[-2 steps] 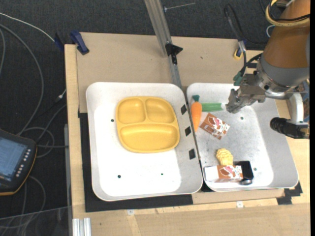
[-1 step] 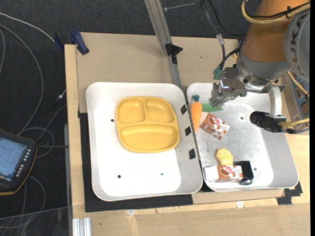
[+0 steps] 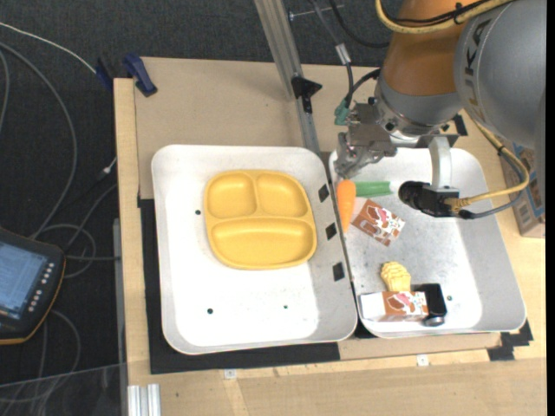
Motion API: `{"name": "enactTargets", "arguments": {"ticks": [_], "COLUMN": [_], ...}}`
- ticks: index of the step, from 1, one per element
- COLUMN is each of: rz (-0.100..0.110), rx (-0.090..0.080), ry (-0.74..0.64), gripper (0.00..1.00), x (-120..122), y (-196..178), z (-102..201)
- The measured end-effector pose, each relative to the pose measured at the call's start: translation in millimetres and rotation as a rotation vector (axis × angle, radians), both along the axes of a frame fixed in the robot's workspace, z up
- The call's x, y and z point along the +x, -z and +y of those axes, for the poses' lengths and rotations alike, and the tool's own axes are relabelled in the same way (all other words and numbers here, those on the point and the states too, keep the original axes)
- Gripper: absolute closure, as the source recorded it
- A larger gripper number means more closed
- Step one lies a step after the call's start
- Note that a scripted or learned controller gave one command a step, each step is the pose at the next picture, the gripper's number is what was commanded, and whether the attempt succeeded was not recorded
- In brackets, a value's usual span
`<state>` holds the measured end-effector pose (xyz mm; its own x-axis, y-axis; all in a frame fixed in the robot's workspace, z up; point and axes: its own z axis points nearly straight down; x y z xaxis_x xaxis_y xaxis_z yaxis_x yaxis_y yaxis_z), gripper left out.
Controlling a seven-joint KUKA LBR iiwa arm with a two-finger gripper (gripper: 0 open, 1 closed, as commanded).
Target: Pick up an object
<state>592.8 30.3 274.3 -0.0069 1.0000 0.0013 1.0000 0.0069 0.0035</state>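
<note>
My gripper (image 3: 351,165) hangs low at the far left corner of the right bin (image 3: 494,258), just above the upper end of an orange toy carrot (image 3: 345,206) with a green top (image 3: 373,187). The carrot lies along the bin's left wall. Right of it lies a brown and white packet (image 3: 378,221). Nearer the front sit a small yellow toy (image 3: 395,275) and a white and brown box (image 3: 397,304) with a black piece (image 3: 434,302) at its right end. I see nothing lifted off the bin floor.
The left bin (image 3: 173,258) holds a yellow divided plate (image 3: 258,217). A metal post (image 3: 282,42) rises behind the bins. The grey and orange arm (image 3: 434,42) covers the far right corner, and a black device (image 3: 425,196) hangs beside the gripper.
</note>
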Motion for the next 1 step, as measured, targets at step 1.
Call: {"name": "enactTargets", "arguments": {"ticks": [1], "rz": [0.0], "rx": [0.0], "ry": [0.001], "gripper": [1.0], "x": [20.1], "y": [3.7], "z": [43.9]}}
